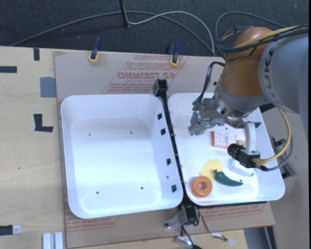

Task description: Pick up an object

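The right bin [189,154] holds an orange ring-shaped piece [201,186], a yellow piece [211,167], a dark green curved piece [227,179] and a small red-and-white packet [223,138]. My gripper [199,123] hangs over the bin's upper middle, left of the packet and above the yellow piece. Its grey body blocks the fingers from above. Nothing shows between the fingers.
The left bin [72,139] is a white tub beside the right one, split from it by a black clamp strip [168,139]. Cables loop behind the arm. Blue-and-yellow clamps [95,52] hold the cardboard base at the back.
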`<state>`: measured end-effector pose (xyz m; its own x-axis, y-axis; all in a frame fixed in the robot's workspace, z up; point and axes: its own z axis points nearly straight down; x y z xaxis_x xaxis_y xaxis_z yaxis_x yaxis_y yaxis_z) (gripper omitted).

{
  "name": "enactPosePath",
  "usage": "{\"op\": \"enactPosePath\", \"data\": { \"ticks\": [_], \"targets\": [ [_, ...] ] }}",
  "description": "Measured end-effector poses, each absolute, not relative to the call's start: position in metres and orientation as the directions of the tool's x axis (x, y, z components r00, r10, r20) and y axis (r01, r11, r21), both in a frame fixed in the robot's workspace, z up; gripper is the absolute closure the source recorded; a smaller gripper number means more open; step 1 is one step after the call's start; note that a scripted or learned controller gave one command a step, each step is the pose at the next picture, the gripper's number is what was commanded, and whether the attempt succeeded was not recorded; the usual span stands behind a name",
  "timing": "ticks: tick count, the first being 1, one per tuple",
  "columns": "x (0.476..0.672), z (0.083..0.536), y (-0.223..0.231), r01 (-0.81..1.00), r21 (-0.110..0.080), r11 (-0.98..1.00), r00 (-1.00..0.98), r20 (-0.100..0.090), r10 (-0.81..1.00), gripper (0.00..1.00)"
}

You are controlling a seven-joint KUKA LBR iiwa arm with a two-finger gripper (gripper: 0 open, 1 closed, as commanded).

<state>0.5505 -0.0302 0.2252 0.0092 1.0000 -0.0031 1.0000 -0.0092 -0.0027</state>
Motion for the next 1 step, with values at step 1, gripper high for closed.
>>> {"op": "enactPosePath", "data": {
  "ticks": [1],
  "targets": [
    [0.4955, 0.2262, 0.0219, 1.000, -0.001, 0.004, -0.004, 0.001, 1.000, 1.00]
  ]
}}
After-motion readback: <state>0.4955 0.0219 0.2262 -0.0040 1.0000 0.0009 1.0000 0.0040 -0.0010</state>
